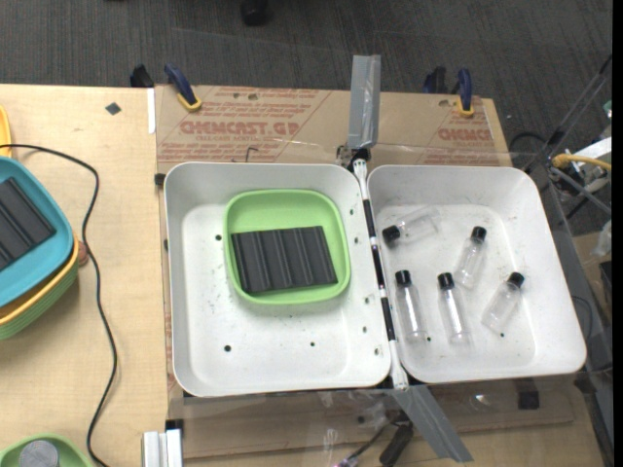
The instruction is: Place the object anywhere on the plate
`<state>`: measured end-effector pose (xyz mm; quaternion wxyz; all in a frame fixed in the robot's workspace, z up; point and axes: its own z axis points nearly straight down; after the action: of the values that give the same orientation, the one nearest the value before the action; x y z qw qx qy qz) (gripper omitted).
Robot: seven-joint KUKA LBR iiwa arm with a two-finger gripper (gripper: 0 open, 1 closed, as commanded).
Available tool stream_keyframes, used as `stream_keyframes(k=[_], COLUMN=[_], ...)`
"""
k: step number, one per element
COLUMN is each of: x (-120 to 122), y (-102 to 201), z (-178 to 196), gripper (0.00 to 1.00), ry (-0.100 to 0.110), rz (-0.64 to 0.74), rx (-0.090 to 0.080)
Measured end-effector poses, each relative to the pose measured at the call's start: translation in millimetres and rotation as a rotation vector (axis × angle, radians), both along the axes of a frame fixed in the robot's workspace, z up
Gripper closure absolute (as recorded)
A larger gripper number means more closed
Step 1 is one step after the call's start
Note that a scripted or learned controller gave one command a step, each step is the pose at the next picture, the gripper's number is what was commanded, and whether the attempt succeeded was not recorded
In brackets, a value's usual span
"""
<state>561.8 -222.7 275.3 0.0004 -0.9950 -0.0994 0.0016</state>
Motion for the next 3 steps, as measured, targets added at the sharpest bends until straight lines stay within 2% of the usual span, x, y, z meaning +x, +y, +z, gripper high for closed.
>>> stream_keyframes(k=[1,2,3], x=[-4,-20,-20], y=[0,0,0], z=[-13,-3,-3], gripper=[0.0,0.0,0.0], ry=[0.003,0.002,0.002], rz=[-0.002,-0.003,-0.002], rx=[0.0,0.002,0.002])
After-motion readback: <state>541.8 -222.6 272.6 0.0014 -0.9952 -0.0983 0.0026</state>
